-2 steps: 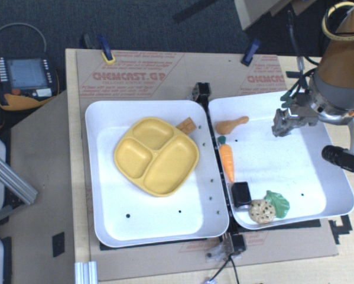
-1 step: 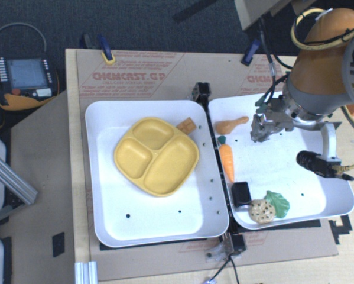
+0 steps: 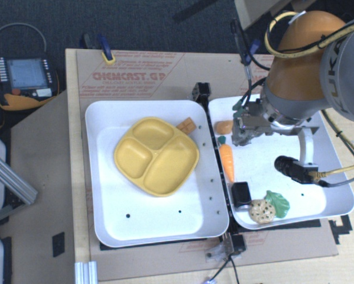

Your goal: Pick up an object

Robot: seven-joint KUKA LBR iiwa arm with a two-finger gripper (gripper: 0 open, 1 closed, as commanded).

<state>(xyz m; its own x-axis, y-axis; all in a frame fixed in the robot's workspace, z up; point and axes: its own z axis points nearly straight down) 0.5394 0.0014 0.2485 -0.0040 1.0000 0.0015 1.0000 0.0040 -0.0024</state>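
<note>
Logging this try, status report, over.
Gripper low in right bin, beside a brown piece. Carrot loose along the left wall. Yellow plate in left bin.

Red print reading "CHEMCAST GP" runs across the flat brown paper-faced board (image 3: pixel 135 76) lying under the two bins, toward twelve o'clock from the left bin. A smaller red line above it is too fine to read. On the grey arm segment (image 3: pixel 345 70) at the three o'clock edge, part of dark lettering shows, perhaps "KU", cut off by the frame. The handheld screen unit (image 3: pixel 24 78) at nine o'clock shows nothing legible.
</note>
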